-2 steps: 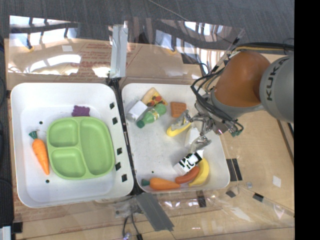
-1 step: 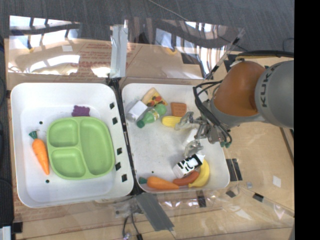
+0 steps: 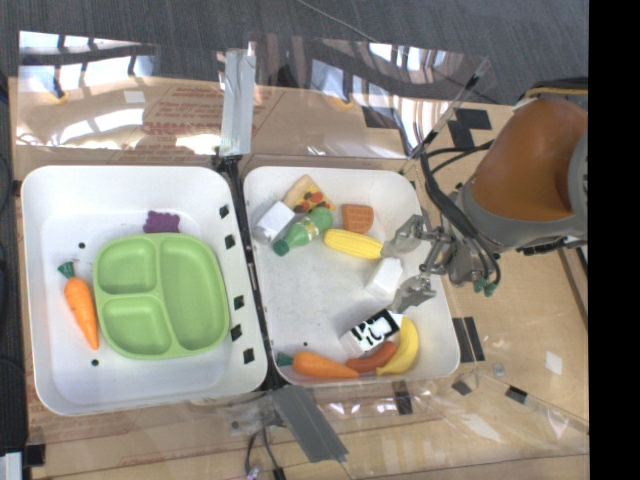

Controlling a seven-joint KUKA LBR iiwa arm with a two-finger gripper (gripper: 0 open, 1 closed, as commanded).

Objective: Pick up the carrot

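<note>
**Two carrots in two bins, arm at the right bin's edge**

The left bin (image 3: 40,268) holds a green three-compartment plate (image 3: 160,296) near its middle. A carrot (image 3: 80,308) with a green top lies just beside the plate's left rim, lengthwise, tip toward the near edge. A small purple toy (image 3: 162,222) sits just beyond the plate's far rim.

The right bin (image 3: 320,298) is more crowded. A second carrot (image 3: 322,366) lies along its near wall, pointing right. Touching its tip is a reddish sausage-shaped piece (image 3: 372,358), and a banana (image 3: 402,348) curves around that at the near right corner. A white box with a black printed pattern (image 3: 372,331) rests against the banana; the marks are too blurred to read. A plain white block (image 3: 385,275) lies further up, near the right wall. Toward the far side are a corn cob (image 3: 352,243), an orange-brown ridged piece (image 3: 357,217), a pizza slice (image 3: 303,192), a green bottle-shaped toy with a red bit beside it (image 3: 303,230) and a white cube (image 3: 271,220).

The gripper (image 3: 412,263) hangs over the right bin's right edge, just beside the white block, well apart from both carrots. Its jaws stand spread, with nothing between them. Behind it the arm's orange band (image 3: 525,163) shows, with cables running along the wrist.

On the brown cardboard covering the tabletop (image 3: 180,118) beyond the bins there is faint red print, too small and glare-washed to read.
</note>
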